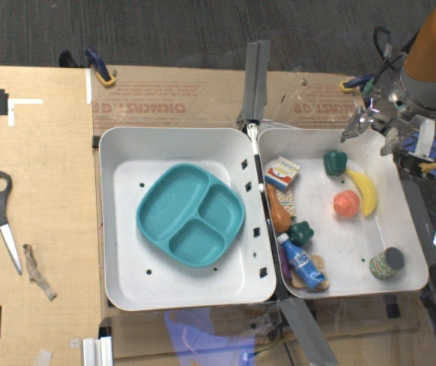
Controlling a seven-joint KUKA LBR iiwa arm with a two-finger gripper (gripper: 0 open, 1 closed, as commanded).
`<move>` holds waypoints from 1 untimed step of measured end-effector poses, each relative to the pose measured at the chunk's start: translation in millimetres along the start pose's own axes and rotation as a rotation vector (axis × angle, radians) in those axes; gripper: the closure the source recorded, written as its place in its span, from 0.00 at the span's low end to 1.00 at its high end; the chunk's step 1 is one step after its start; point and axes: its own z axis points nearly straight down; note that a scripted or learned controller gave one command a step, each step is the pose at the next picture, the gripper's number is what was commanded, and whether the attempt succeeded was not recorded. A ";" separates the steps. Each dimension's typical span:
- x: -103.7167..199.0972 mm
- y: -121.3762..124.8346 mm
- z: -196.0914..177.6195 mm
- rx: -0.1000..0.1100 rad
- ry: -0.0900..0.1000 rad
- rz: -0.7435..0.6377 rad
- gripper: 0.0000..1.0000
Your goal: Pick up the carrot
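Right now the long orange carrot [277, 209] lies in the right white bin [410, 277], tight against the wall next to the left bin. Its long side runs up and down that wall. The grey two-finger gripper [374, 132] hangs open and empty over the far right corner, well apart. A striped box [282, 174] and a dark green block [302, 232] touch the carrot's ends, crowding it.
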 end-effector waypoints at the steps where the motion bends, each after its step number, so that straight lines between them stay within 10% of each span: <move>1: -42.8 -33.4 25.4 0.001 0.001 -0.479 0.00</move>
